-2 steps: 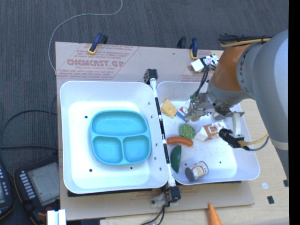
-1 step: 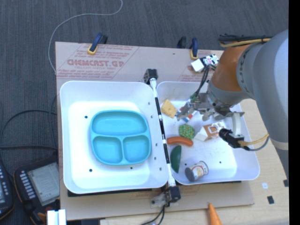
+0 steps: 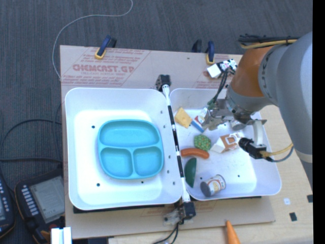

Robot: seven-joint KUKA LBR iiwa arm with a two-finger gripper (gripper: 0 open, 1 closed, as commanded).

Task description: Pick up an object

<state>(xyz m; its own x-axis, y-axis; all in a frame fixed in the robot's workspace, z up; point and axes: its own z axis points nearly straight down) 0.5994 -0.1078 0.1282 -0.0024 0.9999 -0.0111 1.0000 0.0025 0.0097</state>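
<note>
My gripper (image 3: 212, 118) is low in the right bin (image 3: 264, 184), near its back left part, on the grey arm with the orange band (image 3: 249, 78). It hangs just right of a small blue and red item (image 3: 198, 124), which it partly hides. A yellow wedge (image 3: 182, 118) lies to the left of that. In front of the gripper are a green broccoli piece (image 3: 202, 142), an orange sausage (image 3: 194, 153) and a small white and brown carton (image 3: 228, 143). A dark green vegetable (image 3: 190, 171) and a tipped can (image 3: 214, 185) lie near the bin's front.
The left bin (image 3: 81, 111) holds a light blue divided plate (image 3: 130, 148). A black divider bar (image 3: 172, 131) runs between the bins. Cables hang beside the wrist at the right bin's right side (image 3: 264, 154). Clamps sit on the board's back edge (image 3: 104, 46).
</note>
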